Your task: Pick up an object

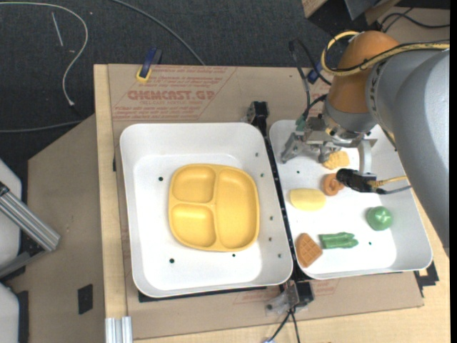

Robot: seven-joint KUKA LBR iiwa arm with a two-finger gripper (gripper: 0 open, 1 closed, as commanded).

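Five small toy foods lie in the right bin [410, 252] on my camera view, and I judge I'm at the approach step, the gripper [323, 147] low at its far end beside the yellow crinkled piece [334, 161], its jaws' spread beyond my telling, so next comes centring over that piece.

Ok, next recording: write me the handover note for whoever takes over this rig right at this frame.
Gripper: low over the back of the right bin; whether it is open or shut cannot be told, and nothing shows held.
Right bin: pale yellow piece, green ball, green pod, waffle piece, orange piece, yellow piece beside the gripper.
Left bin: yellow divided plate.
Done: no pick visible.
Left: grasp and lift one object.
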